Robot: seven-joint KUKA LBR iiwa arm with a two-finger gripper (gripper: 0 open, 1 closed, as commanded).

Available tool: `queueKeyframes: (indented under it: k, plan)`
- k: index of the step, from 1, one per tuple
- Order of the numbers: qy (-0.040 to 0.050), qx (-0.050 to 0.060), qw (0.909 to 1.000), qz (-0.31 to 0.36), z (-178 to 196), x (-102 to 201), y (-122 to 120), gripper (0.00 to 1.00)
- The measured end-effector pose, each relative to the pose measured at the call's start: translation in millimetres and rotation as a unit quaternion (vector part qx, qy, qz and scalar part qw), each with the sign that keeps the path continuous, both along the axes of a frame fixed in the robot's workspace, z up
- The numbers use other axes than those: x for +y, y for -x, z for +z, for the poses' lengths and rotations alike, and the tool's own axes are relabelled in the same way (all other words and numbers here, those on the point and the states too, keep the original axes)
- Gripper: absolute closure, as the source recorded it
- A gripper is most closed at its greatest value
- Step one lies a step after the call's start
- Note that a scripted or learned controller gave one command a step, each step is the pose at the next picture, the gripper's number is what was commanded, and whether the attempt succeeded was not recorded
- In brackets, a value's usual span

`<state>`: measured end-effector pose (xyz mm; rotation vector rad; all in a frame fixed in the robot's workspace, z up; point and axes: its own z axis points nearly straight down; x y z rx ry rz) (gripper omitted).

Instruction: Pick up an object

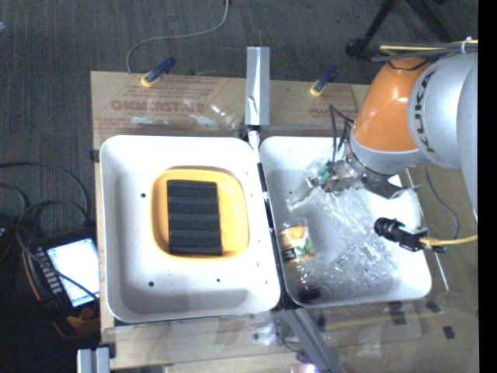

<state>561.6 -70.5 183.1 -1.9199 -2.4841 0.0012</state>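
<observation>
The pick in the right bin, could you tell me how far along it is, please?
Done: the arm has reached over the right bin. In hand: nothing visibly; the gripper sits near clear plastic wrap. Left: grasping and lifting an object, such as the small can.

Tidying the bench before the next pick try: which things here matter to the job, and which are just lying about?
Job: gripper, can, clear plastic wrap, right bin.
Lying about: yellow tray in left bin, blue clamps, tablet.
</observation>
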Motion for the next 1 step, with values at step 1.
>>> queueKeyframes:
  k: [1]
  plan:
    - [0.0019,-0.001,1.0000,0.005,79.1,-10.0,-18.0,1.00]
